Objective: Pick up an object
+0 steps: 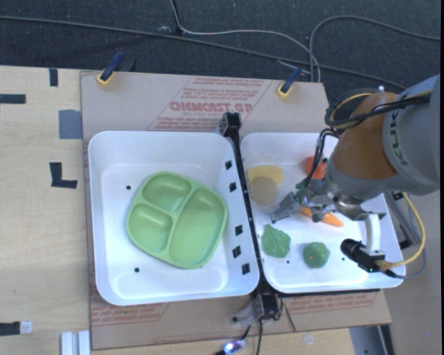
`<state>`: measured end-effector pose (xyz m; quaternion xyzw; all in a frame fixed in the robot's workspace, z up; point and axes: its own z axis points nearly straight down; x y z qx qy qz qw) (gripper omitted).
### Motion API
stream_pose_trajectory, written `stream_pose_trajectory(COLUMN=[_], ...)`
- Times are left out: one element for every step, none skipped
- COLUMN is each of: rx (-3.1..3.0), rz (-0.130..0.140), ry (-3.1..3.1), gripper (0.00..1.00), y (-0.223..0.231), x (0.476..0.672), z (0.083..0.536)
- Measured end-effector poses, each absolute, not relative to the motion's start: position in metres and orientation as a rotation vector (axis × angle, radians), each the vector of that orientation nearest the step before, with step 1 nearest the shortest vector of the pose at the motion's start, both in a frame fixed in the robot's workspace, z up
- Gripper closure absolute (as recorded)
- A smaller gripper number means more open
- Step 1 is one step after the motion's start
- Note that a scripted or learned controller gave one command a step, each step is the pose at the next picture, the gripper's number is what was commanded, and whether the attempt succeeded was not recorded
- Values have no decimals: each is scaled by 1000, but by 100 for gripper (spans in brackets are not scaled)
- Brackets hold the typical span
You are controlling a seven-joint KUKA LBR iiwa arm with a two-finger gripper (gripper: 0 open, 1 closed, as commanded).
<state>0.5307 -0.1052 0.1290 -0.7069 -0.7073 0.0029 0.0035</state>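
Over the view's right-hand bin (333, 284) the arm (366, 154) hangs low, and its jaws point down and toward the divider between the two bins. The pick looks not yet done. Every loose thing I can make out appears to rest on the bin floor, and none shows between the jaws.

The candidates all lie in this bin:
- a pale yellow piece (265, 182) sits near the divider
- a leafy green piece (275, 241) lies below it in the view
- a round green piece (316, 254) lies just beside the leafy one
- a small orange piece (327, 217) sits right under the wrist
- a second orange piece (315, 167) peeks out further up, beside the arm

The jaws seem nearest the first orange piece and the pale yellow one, so my guess is that the approach is under way and that closing and lifting are left to do.

The left bin (103, 198) carries a green divided plate (179, 219), well apart from the arm. Both bins stand on a wooden tabletop (29, 198).

I cannot tell whether the jaws are released or clenched, because the wrist covers their base and the tips blur into the white floor. Both orange pieces are partly hidden by the arm, so their shapes are unclear. What the pale yellow piece is I cannot say either.
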Motion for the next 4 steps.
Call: stream_pose_trajectory(rx=[-2221, -2221, -2223, -2223], rz=[3, 0, -3, -5], ry=[-2223, -2225, -2224, -2227], gripper=[0, 100, 100, 100], y=[-105, -105, -114, -114], x=[531, 531, 529, 533], z=[83, 96, 149, 212])
